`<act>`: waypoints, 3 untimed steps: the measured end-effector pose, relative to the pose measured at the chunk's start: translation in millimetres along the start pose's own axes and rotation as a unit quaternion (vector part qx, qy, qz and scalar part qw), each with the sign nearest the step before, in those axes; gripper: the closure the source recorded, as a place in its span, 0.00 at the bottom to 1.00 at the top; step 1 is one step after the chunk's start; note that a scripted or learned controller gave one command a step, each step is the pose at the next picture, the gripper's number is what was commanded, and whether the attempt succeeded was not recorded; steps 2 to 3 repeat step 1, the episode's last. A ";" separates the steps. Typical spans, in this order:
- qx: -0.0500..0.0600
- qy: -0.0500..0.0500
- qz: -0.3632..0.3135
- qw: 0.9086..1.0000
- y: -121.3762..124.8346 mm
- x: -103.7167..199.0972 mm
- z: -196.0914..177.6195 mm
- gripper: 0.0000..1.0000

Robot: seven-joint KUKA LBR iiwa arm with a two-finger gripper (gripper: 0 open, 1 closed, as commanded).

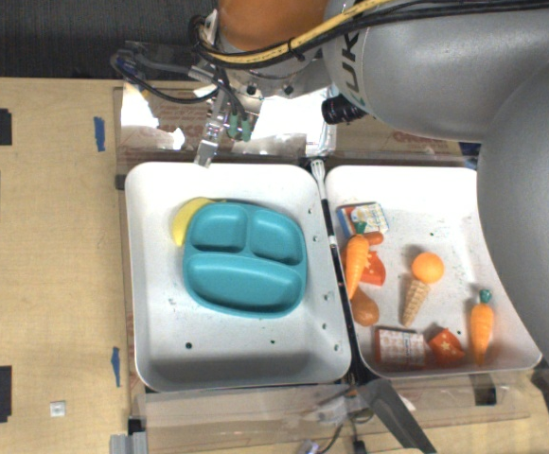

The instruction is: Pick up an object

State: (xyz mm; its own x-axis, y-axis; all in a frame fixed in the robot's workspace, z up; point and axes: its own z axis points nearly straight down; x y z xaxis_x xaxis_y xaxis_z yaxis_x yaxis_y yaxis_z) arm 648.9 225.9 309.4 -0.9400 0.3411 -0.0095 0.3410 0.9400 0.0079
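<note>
Cardboard-brown worktop (pixel 47 253) carries two white bins. Left bin (pixel 151 348) holds a teal divided plate (pixel 244 258) lying over a yellow piece (pixel 187 216); right bin (pixel 454 197) holds toy carrots (pixel 355 263), an ice-cream cone (pixel 418 287) and a can (pixel 399 346). Pincer (pixel 220 129) hangs beyond the left bin's far rim; whether it is spread, I cannot tell. Best aim for a small, separate item like the cone, descending squarely.

Two bins sit side by side on the desk (pixel 38 253). The left bin (pixel 161 348) holds a divided tray (pixel 246 258) lying over a small object (pixel 187 216); the right bin (pixel 454 197) holds scattered toy foods (pixel 416 282)
</note>
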 end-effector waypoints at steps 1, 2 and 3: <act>0.004 0.004 0.078 0.997 -20.7 55.3 69.0 1.00; 0.004 0.004 0.078 0.997 -20.7 55.3 69.0 1.00; 0.004 0.004 0.078 0.997 -20.7 55.3 69.0 1.00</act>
